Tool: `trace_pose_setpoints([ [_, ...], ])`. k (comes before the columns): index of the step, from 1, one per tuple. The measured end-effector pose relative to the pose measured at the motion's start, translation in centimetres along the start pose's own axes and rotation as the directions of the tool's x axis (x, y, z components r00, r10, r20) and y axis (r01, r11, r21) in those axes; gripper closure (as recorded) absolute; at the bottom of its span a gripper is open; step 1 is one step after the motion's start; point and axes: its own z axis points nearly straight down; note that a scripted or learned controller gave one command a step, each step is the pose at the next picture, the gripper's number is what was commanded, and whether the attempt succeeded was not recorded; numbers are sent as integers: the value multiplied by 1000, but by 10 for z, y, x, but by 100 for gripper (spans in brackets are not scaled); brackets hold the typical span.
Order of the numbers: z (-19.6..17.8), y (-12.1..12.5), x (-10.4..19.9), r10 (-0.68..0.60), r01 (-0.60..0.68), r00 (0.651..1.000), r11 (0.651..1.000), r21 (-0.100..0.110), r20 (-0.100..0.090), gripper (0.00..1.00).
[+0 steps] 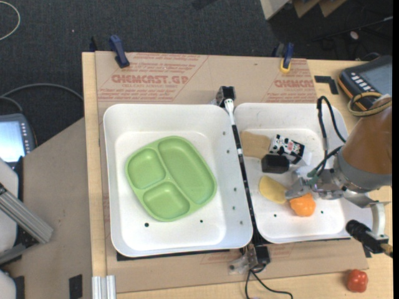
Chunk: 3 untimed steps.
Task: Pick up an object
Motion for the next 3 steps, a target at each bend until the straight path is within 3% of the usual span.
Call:
trace_pose_setpoints([
  [1,-12,0,2,-2,2,1000,1000,1,-3,100],
  [2,-121,2,-41,-1,1,1000,1000,-6,1,100],
  [3,-31,-1,31,-10,11,1000,1000,15,-11,100],
])
